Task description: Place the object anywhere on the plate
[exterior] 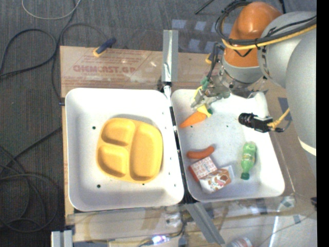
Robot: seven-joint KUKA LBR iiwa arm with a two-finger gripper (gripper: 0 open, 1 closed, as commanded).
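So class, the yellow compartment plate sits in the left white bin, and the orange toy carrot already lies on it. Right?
Not quite. The camera view shows the orange toy carrot in the right white bin, below the gripper. The yellow compartment plate does sit in the left white bin.

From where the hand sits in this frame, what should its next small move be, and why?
Probably a short descent onto the toy carrot. The hand sits right above the carrot's leafy end in the right bin, and nothing shows between its fingers, while the yellow plate waits in the left bin. A grasp has to come before any carry.
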